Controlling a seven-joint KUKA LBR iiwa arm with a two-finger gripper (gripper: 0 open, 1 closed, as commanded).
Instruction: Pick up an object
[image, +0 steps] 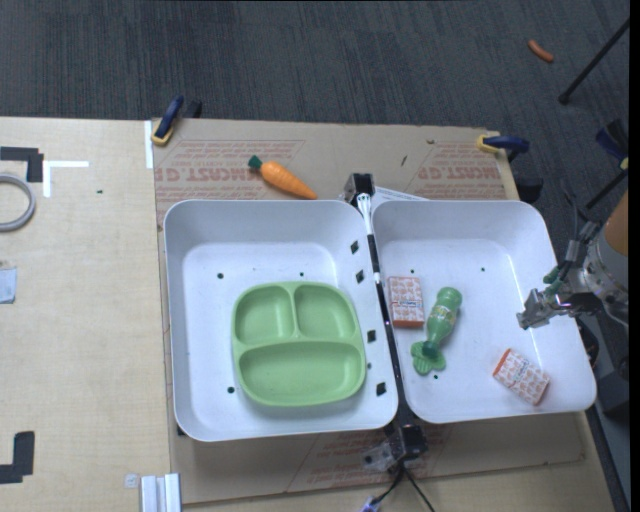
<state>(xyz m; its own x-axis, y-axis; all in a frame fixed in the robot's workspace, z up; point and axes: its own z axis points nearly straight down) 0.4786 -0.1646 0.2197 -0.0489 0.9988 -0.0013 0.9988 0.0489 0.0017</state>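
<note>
The gripper (533, 312) hung over the right bin's (470, 225) right wall, and whether its claw was wide or narrow could not be told from this slant. Nothing sat in it. Nearest lay a small orange-and-white carton (520, 376), near the bin's front right corner: boxy, flat-faced, probably light and a little crushable, best pinched across its short sides. Toward the bin's middle lay a green bottle (439, 322), on its side, smooth, rounded plastic that looked slippery and likely to roll; its narrow neck would be the surer hold. Beside it, a second carton (405, 301) lay flat. The left bin (200, 300) held a glossy green tray (298, 344). A toy carrot (282, 177) rested on the cardboard behind.
</note>
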